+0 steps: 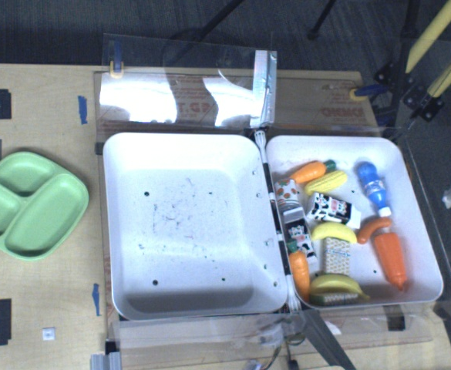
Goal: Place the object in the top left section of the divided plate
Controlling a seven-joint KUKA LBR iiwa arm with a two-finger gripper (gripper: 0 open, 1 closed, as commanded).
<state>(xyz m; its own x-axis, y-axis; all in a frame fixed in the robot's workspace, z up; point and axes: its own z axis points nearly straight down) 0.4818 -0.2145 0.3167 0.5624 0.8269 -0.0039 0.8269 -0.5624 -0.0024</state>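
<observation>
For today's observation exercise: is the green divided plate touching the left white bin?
Apart. The camera view shows the green divided plate lying on the bench left of the left white bin, with a strip of bare wooden bench between them.

Plate [25, 206] left rim cropped

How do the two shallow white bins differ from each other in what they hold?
The left white bin shows a bare, scuffed floor with small dark holes; the right white bin holds toy food, among it an orange carrot, a blue bottle and a yellow banana. The left bin looks wider than the right. Both are shallow, white, round-cornered.
</observation>
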